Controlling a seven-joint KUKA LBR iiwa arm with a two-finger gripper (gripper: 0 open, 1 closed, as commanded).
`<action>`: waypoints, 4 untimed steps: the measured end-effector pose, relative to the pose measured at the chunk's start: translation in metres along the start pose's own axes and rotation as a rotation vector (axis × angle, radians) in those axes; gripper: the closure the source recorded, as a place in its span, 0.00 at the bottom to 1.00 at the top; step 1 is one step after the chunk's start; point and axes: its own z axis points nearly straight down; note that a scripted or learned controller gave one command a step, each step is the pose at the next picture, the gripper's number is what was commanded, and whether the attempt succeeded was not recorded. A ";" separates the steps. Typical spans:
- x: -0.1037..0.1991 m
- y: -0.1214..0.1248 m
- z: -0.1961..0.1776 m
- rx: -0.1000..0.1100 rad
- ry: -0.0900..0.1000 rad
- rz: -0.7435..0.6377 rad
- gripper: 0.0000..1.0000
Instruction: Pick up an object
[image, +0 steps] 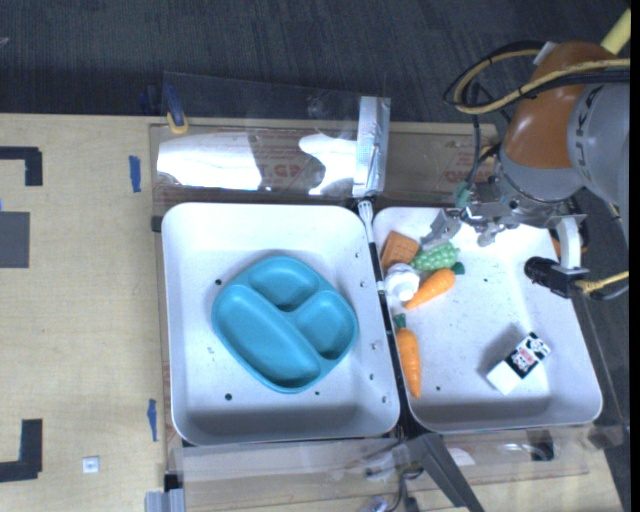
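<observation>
Grey two-finger gripper hangs over right white bin, above green knobbly toy amid carrots. Finger spread: cannot tell. Nothing visibly held. Best approach: descend straight, centre on green piece, avoid orange carrot alongside.

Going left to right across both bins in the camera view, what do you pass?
Blue plate → lower carrot → black-and-white carton. The cluster under the gripper overlaps, so I leave it out.

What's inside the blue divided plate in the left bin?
Nothing shows in the blue plate; all three of its compartments look bare. Whatever lies under it in the left bin is covered.
</observation>
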 end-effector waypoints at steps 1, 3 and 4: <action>-0.014 0.012 0.053 0.012 0.002 0.012 0.00; -0.018 0.016 0.092 0.004 0.000 0.044 1.00; 0.057 0.007 0.001 0.001 0.002 -0.115 1.00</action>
